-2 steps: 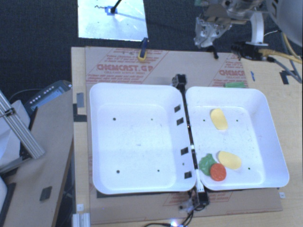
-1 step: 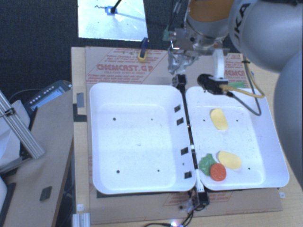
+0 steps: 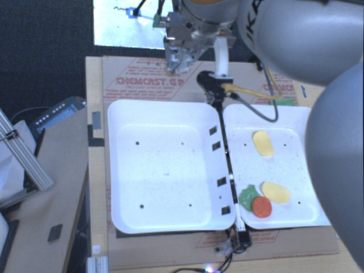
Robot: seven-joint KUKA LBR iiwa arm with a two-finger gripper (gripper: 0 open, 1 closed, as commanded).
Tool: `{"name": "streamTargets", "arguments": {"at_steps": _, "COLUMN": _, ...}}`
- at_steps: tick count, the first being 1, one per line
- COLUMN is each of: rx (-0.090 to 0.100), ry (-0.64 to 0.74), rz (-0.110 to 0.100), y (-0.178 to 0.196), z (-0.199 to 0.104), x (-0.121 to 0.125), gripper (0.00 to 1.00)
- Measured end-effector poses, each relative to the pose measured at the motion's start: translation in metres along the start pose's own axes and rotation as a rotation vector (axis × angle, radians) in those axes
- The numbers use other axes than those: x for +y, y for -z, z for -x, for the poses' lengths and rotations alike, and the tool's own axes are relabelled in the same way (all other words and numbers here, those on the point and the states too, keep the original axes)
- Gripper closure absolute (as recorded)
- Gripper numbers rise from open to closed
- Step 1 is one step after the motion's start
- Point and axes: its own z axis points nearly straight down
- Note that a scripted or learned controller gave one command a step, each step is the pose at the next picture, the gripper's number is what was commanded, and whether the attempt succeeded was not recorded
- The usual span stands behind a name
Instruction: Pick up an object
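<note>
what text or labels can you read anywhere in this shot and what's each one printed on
"CHEMCAST GP": red print on the brown board under the white bins, above the left bin.
"KU": black letters on the grey arm, partly cut off.
More red print on the board at the right, behind the cable: too hidden to read.
Red print on the board below the bins: too small to read.

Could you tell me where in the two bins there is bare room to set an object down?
The left bin has a bare floor from wall to wall. In the right bin, free patches lie along the top wall above the upper yellow piece and beside the divider at mid-height. The lower corner is crowded: green piece, red piece, lower yellow piece.
</note>
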Motion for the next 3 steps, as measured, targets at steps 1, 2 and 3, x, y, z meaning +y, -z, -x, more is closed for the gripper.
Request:
{"name": "streamTargets", "arguments": {"at_steps": 1, "rx": 0.000, "ry": -0.005, "rz": 0.008, "y": 0.103, "z": -0.035, "x": 0.020, "gripper": 1.00}}
{"name": "streamTargets", "arguments": {"at_steps": 2, "rx": -0.005, "ry": -0.014, "rz": -0.005, "y": 0.103, "z": 0.003, "x": 0.018, "gripper": 1.00}}
{"name": "streamTargets", "arguments": {"at_steps": 3, "rx": -0.006, "ry": -0.017, "rz": -0.006, "y": 0.097, "z": 0.057, "x": 0.019, "gripper": 1.00}}
